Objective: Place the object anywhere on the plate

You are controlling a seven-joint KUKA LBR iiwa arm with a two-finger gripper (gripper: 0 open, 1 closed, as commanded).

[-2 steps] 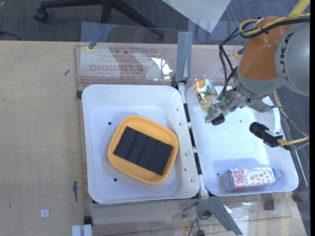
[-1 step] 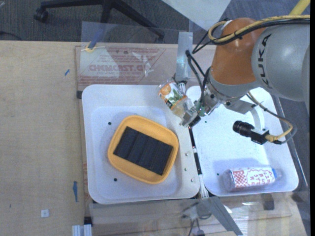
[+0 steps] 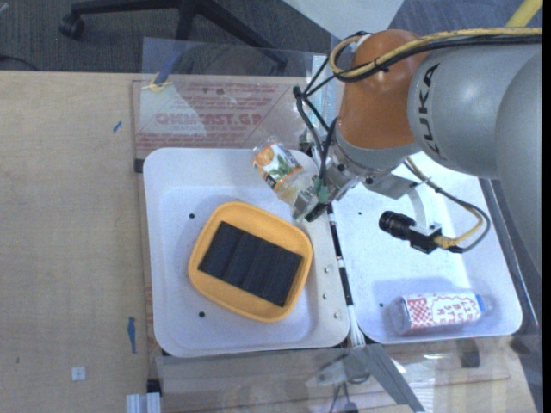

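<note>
Overhead, the robot's claw [image 3: 312,198] hangs low over the far right corner of the left bin [image 3: 168,175], close to the seam between the two white bins; whether it is open or closed cannot be told from this angle. A small crinkled packet [image 3: 277,165] with orange and green print sits just to the claw's left and slightly farther back, touching or nearly touching its tip, though no grip on it can be made out. Nearer and to the left, well inside the same bin, lies the yellow plate [image 3: 207,239], its middle covered by a dark rectangular pad [image 3: 251,263]; the packet rests off the plate, beyond its far right edge. The grey arm [image 3: 482,84] with its orange band [image 3: 383,89] reaches in from the right above the right bin [image 3: 504,312], where a red-and-white checked bottle [image 3: 437,311] lies on its side near the front edge.
</note>
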